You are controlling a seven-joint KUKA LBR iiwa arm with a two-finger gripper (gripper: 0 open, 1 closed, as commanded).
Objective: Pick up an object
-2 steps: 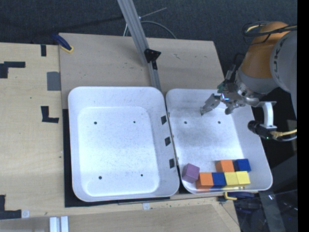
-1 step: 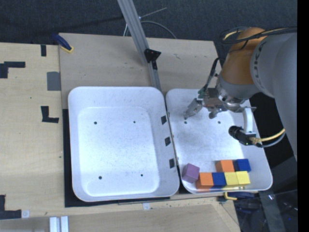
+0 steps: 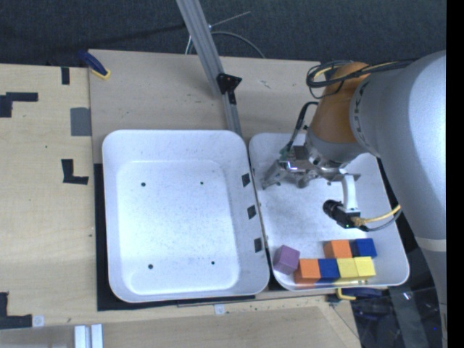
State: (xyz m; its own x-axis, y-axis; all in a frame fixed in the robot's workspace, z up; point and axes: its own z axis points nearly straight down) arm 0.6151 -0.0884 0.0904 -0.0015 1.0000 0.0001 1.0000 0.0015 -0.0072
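Several coloured blocks lie packed together at the near edge of the right bin (image 3: pixel 377 176): a purple block (image 3: pixel 287 257) at the left, then orange (image 3: pixel 309 268), blue (image 3: pixel 328 267) and yellow (image 3: pixel 355 267) ones in a row, with an orange (image 3: pixel 338 249) and a blue block (image 3: pixel 364 248) behind them. My gripper (image 3: pixel 286 180) hangs over the far left part of this bin, well apart from the blocks. Its fingers stand open and nothing is between them.
The left bin (image 3: pixel 116 194) lies beside the right one, their rims touching. A slanted metal pole (image 3: pixel 206 42) with a black clamp (image 3: pixel 229 84) runs down to the bins' far edge. A black plug (image 3: pixel 337 210) with a yellow cable hangs from the wrist.
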